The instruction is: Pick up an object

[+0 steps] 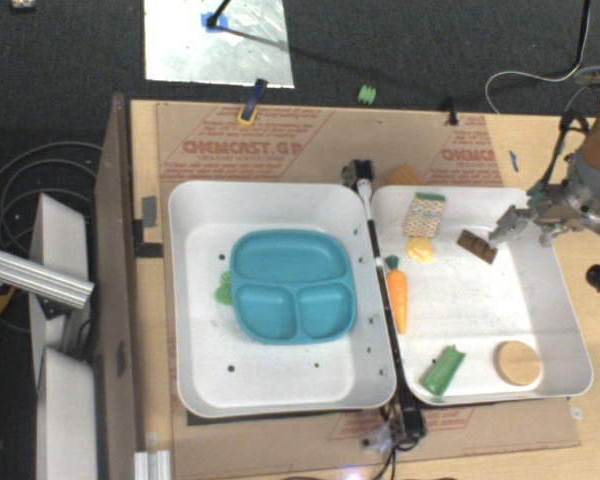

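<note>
Claw (pixel 515 223) sits over the right bin (pixel 560 308), just beside a brown block (pixel 476 245); can't tell its state.

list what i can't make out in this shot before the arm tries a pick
- Gripper: in the camera view it is small and blurred, so open or shut is unclear.
- Arm: cut off by the right edge.
- Green item: mostly hidden behind the blue tray in the left bin; its kind is unreadable.
- Brown piece near the gripper: too small to identify, and whether the two touch is unclear.
</note>
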Controlling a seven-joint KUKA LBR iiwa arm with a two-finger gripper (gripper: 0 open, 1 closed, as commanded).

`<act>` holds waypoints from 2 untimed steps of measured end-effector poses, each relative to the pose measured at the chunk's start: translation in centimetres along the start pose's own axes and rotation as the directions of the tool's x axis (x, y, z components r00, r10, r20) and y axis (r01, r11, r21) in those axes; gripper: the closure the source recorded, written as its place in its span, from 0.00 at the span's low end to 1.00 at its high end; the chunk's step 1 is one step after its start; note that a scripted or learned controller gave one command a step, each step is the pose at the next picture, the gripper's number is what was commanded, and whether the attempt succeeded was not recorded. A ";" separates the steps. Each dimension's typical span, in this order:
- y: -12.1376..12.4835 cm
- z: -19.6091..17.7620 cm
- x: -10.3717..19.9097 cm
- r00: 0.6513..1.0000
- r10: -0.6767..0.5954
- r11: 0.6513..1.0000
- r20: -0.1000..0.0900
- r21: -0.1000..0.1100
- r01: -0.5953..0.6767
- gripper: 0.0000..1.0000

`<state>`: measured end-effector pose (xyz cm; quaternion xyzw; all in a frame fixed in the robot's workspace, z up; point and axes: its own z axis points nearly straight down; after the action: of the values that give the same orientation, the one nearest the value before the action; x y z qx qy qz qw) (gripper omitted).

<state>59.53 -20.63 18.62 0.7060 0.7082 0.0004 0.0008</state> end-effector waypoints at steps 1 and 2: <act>1.2 10.2 2.0 1.000 -0.003 1.000 -0.003 0.008 0.003 0.00; 7.7 10.0 2.3 1.000 -0.004 1.000 0.001 -0.008 0.004 0.00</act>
<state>67.25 -18.28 8.62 0.7044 0.7098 0.0026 0.0040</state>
